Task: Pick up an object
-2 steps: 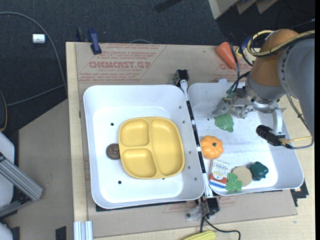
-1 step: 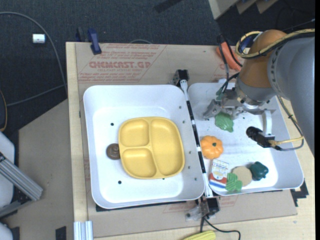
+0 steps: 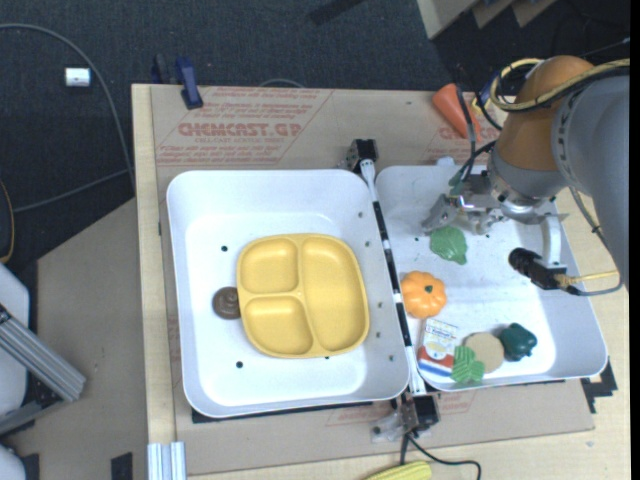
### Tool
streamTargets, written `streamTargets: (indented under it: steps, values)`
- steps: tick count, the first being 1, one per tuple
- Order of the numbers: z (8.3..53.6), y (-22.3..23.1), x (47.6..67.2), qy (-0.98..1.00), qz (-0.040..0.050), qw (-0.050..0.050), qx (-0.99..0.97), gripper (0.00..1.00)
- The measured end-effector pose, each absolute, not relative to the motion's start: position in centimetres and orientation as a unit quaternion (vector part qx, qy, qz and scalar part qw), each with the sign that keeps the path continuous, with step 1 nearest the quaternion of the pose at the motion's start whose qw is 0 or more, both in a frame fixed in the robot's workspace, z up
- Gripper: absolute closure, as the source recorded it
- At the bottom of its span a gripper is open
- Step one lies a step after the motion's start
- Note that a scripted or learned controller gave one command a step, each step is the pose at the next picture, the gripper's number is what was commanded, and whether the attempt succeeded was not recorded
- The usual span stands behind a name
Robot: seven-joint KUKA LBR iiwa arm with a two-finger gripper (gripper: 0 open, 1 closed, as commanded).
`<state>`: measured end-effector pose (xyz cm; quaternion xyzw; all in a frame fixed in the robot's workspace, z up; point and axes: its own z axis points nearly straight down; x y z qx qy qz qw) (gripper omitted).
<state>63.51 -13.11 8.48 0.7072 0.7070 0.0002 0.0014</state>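
My gripper (image 3: 462, 214) hangs low over the far part of the right bin (image 3: 570, 318), reaching in from the right. Just in front of it and a little to the left lies a light green leafy toy (image 3: 448, 245), close under the gripper; whether they touch is unclear. An orange pumpkin toy (image 3: 423, 293) lies nearer, by the bin's left wall. At the bin's near edge sit a white, red and blue packet (image 3: 437, 348), a small green piece (image 3: 467, 366), a tan disc (image 3: 485, 347) and a dark green pepper (image 3: 518, 340).
The left bin (image 3: 190, 208) holds a yellow divided plate (image 3: 300, 293) with a brown disc (image 3: 226, 302) at its left edge. An orange item (image 3: 450, 108) lies on the bench behind the right bin. A blue clamp (image 3: 187, 83) sits at the bench's far left.
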Motion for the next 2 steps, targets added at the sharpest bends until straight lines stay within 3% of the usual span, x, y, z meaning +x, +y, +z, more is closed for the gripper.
streamTargets:
  steps: [1, 2]
  values:
    - [8.5, -12.4, 61.9, 0.707, -0.0005, -0.001, 0.707, 0.0]
    - [9.6, -12.3, 62.0, 0.707, 0.0008, 0.001, 0.707, 1.0]
